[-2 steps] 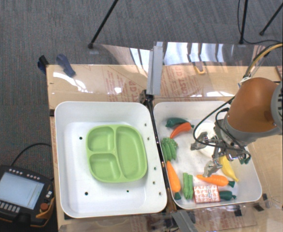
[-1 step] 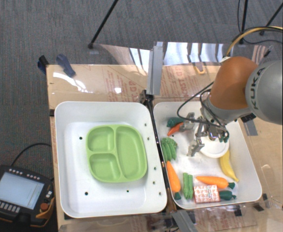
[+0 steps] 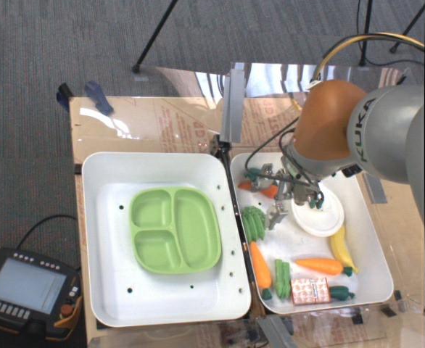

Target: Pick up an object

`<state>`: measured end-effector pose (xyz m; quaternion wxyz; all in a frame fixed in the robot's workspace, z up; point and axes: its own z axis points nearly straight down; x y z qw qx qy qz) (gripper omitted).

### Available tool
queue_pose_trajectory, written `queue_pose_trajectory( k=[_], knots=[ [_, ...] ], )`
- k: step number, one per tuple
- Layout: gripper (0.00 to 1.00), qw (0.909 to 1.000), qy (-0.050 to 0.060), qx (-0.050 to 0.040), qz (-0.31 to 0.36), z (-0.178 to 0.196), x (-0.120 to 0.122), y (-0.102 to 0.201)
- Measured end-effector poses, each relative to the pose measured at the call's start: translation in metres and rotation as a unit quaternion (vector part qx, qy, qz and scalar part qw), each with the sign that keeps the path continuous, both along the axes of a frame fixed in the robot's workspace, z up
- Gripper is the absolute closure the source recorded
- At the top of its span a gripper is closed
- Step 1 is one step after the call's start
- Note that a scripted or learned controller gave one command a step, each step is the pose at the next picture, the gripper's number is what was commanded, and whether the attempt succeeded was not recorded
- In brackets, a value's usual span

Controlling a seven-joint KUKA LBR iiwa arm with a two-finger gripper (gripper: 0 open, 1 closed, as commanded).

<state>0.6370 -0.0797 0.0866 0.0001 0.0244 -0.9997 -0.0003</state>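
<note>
At the far left, beside the bench (image 3: 104, 125), a teach pendant (image 3: 27, 290) with a grey screen lies on the carpet; the left bin (image 3: 104, 180) holds a green divided plate (image 3: 175, 229), three compartments, lying flat near its middle; the right bin (image 3: 376, 256) carries the rest; along its left side lie a bunch of green beans (image 3: 254, 222), an orange carrot (image 3: 260, 264) below them running lengthways, and a small green pod (image 3: 282, 278) just beside the carrot's lower end; near the bin's upper left a small orange and red piece (image 3: 267, 188) lies partly under the wrist hardware; the pincer (image 3: 278, 216) hangs over this bin, just right of the green beans and at the left edge of a round white dish (image 3: 321, 216); how far its fingers stand apart cannot be told, and nothing is visibly between them; below the dish lie a second carrot (image 3: 318, 265) set crossways, a red and white carton (image 3: 310, 291) touching a dark green vegetable (image 3: 341, 293), and a yellow banana (image 3: 341, 246) along the right side; the grey arm (image 3: 386, 133) with its orange band (image 3: 331, 120) reaches in from the right.
</note>
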Motion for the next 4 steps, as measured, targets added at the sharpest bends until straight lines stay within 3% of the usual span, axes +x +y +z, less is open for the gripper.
queue_pose_trajectory(
  k=[1, 2, 3, 4],
  knots=[
    [0.0, 0.9997, 0.001, 0.0003, -0.023, -0.001, -0.059, -0.016],
    [0.0, 1.0, 0.002, 0.0001, 0.001, -0.001, 0.007, -0.02],
    [0.0, 0.9993, -0.007, -0.0004, 0.037, 0.003, -0.121, -0.027],
    [0.0, 0.9916, 0.001, 0.001, 0.129, -0.001, -0.127, -0.082]
  ],
)
